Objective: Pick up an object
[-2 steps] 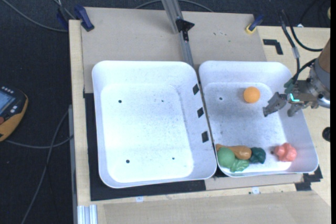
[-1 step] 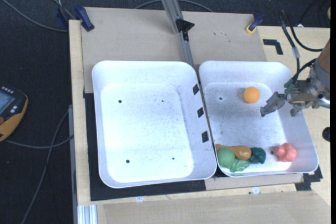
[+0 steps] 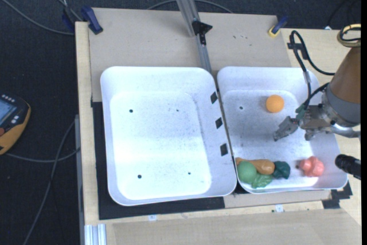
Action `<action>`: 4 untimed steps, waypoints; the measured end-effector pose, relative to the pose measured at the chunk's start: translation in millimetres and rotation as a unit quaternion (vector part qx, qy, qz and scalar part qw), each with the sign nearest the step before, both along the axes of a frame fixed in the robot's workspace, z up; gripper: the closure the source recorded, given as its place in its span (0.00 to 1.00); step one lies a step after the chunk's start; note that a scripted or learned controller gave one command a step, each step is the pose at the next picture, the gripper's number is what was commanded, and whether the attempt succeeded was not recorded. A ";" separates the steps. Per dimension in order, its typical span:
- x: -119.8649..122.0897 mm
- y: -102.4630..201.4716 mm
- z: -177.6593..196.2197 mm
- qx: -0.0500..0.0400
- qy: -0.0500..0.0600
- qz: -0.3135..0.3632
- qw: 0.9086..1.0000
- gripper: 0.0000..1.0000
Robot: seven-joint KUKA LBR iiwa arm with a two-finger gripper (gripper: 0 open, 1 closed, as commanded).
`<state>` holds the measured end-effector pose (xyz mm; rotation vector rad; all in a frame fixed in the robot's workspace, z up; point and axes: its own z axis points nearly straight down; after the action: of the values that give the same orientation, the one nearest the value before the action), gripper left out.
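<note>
Orange ball point(image 3: 274, 103) lying free in right bin point(image 3: 252, 74). Just beside and below ball: gripper point(image 3: 291, 129), blurred, fingers not possible to judge. Near bin's lower wall: green toys point(image 3: 252, 174), pink toy point(image 3: 311, 166).

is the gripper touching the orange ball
Apart. The camera view shows bare white bin floor between the gripper and the orange ball, which sits up and left of it in the right bin.
</note>
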<state>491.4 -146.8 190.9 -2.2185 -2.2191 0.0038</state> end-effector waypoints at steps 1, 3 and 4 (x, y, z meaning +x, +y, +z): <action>-0.7 -9.7 -53.7 0.000 0.000 0.000 1.000 0.00; 0.2 -10.3 -91.5 -0.001 -0.004 0.000 1.000 1.00; 8.6 -17.6 -38.8 -0.001 -0.005 0.000 1.000 1.00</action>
<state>500.0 -164.4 152.1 -2.2243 -2.2245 -0.0040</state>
